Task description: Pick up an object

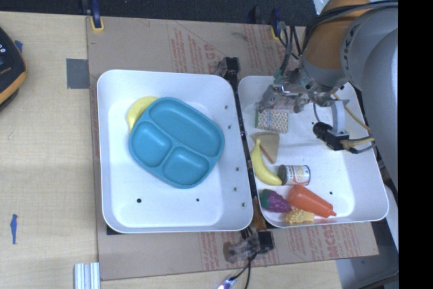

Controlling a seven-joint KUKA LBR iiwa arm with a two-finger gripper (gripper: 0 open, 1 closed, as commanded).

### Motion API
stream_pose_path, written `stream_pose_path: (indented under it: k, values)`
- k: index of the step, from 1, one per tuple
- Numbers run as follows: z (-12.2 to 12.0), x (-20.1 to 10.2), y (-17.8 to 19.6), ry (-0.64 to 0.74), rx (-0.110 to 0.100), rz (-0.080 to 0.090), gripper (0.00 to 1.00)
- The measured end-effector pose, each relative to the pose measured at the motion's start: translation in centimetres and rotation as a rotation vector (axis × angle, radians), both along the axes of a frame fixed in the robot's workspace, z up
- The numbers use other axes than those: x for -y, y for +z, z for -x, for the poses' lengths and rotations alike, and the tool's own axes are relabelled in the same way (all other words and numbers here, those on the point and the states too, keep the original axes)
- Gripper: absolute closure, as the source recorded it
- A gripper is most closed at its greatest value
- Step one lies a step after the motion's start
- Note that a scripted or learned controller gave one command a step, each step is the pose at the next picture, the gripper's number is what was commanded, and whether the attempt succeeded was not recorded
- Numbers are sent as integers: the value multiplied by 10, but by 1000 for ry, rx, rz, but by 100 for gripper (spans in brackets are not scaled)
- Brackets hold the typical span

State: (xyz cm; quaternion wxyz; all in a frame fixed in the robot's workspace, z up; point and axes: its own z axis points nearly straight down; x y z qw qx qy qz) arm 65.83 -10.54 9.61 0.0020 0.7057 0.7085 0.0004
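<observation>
A: So where's the hand point(279, 97)?
B: At the far end of the right bin point(358, 193), low over a speckled square block point(272, 120). Whether it's open or closed, I cannot tell.
A: And the rest?
B: A banana point(264, 166), small can point(295, 174), carrot point(311, 201) and grapes point(273, 200) nearer. A blue divided plate point(177, 141) fills the left bin point(115, 206)

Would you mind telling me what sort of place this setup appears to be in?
Most likely a robotics lab bench for grasping trials. Two white bins, the left bin and the right bin, sit on clamped cardboard, toy food such as a banana and carrot lies inside, and a robot arm reaches in.
</observation>
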Motion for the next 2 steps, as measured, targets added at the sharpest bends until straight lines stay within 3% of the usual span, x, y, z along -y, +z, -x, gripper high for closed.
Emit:
stream_pose_path:
  k: [1,2]
  values:
    - [-1,-1,12,3,1,-2,100]
    - [-1,-1,12,3,1,-2,0]
